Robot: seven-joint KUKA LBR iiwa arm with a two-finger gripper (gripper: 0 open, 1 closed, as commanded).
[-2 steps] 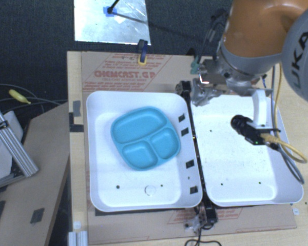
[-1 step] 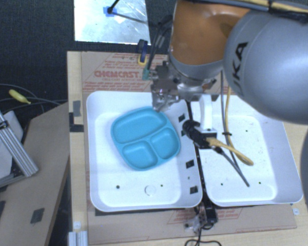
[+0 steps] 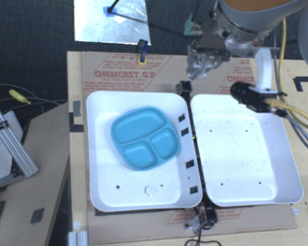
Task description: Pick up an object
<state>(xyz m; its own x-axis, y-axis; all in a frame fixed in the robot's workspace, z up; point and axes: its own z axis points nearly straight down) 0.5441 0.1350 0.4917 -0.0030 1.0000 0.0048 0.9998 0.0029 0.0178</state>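
Jaws of the gripper [image 3: 200, 69] hang above the bench beyond the far rims of the two bins, roughly over the seam between them, and whether they are released or clenched cannot be told from this slant; nothing shows between them

From the jaws, the blue tray [image 3: 145, 137] lies down and to the left in the view, inside the left bin [image 3: 100, 188], well apart from the gripper and untouched by it. It is a three-compartment dish, flat on the bin floor, its long axis running on a diagonal from upper left to lower right, one large compartment toward the far side and two smaller ones toward the near side. Its nearest edge to the jaws is the upper right rim, close to the bin wall by the seam

Right bin [image 3: 277, 188] sits below and slightly right of the jaws. Only one arm works here, reaching in from the right, so the pick likely calls for a move leftward across the seam and then down; the tray's low, thin rim looks the only hold, and a flat dish could slip or be missed
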